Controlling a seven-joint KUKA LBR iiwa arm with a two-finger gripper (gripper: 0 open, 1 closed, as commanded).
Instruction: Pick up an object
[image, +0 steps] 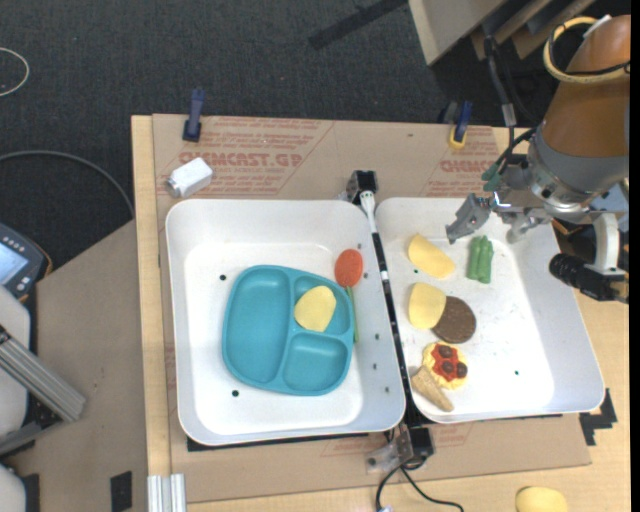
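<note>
My gripper (488, 228) hangs over the back of the right bin (560, 330), open, its two fingers spread wide with nothing between them. A small green piece (482, 259) lies on the bin floor just below and in front of the fingertips. To its left lie a yellow piece (430, 257), a second yellow piece (426, 303), a brown round cookie (458, 321) touching it, and a pizza slice (443, 372) near the front. In the left bin (200, 260) a teal divided tray (270, 335) carries a yellow piece (315, 308); an orange-red piece (349, 267) sits by its back right corner.
The arm's grey and orange wrist (585, 110) rises at the right. Blue clamps (193, 115) (460, 126) hold the cardboard's back edge, and a white block (190, 177) lies at back left. A black divider strip (380, 270) runs between the bins. A yellow object (540, 498) lies off the board at front right.
</note>
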